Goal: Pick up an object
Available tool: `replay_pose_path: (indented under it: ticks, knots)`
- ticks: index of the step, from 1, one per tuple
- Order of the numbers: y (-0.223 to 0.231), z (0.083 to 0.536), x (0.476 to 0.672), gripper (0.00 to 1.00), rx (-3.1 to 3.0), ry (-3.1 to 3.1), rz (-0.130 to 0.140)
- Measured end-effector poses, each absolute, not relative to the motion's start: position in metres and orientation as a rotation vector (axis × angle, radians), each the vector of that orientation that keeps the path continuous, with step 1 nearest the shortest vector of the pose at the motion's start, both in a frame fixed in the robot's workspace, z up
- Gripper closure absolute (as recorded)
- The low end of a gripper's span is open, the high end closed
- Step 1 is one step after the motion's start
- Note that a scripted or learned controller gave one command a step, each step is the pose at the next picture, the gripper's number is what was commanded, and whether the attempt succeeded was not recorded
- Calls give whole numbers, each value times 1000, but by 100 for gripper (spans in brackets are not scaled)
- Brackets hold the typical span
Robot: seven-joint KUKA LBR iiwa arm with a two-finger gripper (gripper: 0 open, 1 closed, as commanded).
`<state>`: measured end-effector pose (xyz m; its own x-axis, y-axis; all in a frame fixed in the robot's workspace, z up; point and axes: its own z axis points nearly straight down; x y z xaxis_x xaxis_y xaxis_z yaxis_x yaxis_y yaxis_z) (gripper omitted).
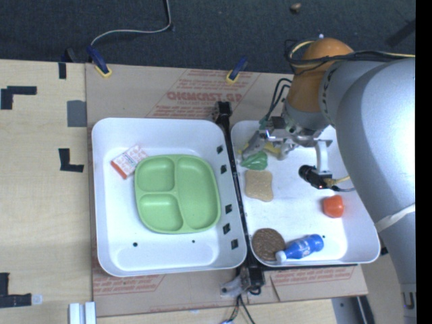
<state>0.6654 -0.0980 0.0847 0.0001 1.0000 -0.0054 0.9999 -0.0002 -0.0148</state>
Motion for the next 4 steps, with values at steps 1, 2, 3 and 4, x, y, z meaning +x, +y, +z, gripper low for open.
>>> replay_pose_path:
  ticks: [1, 2, 3, 4]
  knots:
    - [-99, 85, 666, 0, -2215, -2217, 20]
    - [-115, 85, 667, 0, -2213, -2216, 9]
    - [-145, 90, 667, 0, -2218, -2219, 8]
    - [-194, 167, 669, 0, -2223, -2224, 1]
